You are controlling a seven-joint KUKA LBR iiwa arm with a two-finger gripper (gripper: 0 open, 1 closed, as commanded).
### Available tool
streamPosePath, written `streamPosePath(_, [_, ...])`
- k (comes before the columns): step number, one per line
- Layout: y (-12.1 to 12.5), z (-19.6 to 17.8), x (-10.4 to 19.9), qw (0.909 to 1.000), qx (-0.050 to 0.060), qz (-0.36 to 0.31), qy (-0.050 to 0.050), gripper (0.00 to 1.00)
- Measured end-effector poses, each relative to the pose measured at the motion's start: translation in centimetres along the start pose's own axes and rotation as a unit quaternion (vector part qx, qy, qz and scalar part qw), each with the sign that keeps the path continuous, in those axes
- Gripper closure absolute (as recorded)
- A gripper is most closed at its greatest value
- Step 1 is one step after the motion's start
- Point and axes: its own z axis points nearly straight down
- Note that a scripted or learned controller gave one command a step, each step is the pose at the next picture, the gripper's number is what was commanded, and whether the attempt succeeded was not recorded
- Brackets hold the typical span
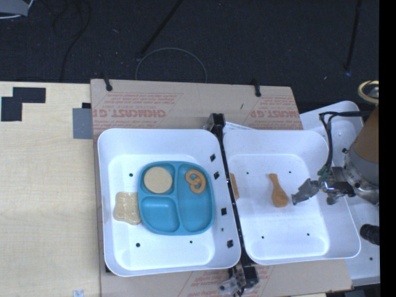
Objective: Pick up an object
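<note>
We are looking down on a pale wood counter [43,190] that is carrying a cardboard sheet [185,107] printed in red, and on it two shallow white bins are sitting side by side, their inner rims touching along a black clip strip. The left bin [117,147] is holding a blue divided tray [176,215]; a round tan cracker [157,179] is lying in the tray's upper left section and a small pretzel [196,181] is lying in its upper right section, while the lower sections are showing bare blue. A pale, bumpy cracker [127,207] is resting on the bin floor, touching the tray's left edge.

The right bin [278,246] is holding the piece we are watching: a tan, drumstick-shaped object [278,191], narrow at the top and wider at the bottom, lying nearly upright in the picture near the middle of the bin floor. A second tan sliver [234,186] is lying against that bin's left wall, partly hidden by the rim.

The grey arm [365,166] is reaching in from the right over the bin's right wall. Its pincer [304,192] is hovering just beside the drumstick-shaped object, to its right, with nothing between the fingers; whether the fingers are spread or closed we cannot tell. Nothing is lying between the pincer and the object.
</note>
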Motion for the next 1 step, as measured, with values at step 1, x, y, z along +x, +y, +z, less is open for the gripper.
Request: streamPosePath(1, [0.24,-0.5,0.0,1.0,-0.005,-0.001,-0.001,0.0])
